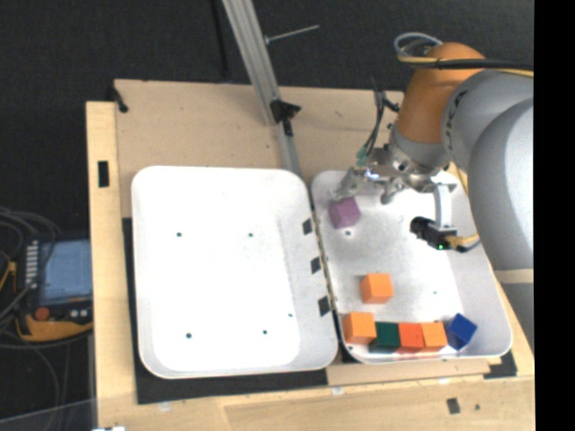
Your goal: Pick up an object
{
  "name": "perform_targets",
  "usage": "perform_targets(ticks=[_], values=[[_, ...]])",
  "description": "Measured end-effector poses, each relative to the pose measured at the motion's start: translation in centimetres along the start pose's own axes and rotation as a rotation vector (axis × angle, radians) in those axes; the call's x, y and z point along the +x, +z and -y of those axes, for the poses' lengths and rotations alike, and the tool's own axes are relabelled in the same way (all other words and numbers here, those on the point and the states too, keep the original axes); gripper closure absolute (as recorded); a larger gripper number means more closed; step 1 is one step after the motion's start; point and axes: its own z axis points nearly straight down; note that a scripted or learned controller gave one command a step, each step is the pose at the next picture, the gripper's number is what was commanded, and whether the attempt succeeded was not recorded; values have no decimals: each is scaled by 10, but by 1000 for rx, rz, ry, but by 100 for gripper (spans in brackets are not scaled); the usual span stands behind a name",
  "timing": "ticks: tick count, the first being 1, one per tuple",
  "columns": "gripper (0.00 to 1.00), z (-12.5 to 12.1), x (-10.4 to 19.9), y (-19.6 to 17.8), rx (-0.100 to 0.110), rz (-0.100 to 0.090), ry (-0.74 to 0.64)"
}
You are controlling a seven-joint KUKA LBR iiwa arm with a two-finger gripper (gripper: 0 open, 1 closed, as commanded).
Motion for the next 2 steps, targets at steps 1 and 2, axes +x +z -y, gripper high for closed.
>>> perform_targets(ticks=[1, 2], values=[[100, -2, -1, -11, -4, 0, 0], [100, -3, -3, -77, 12, -3, -1]])
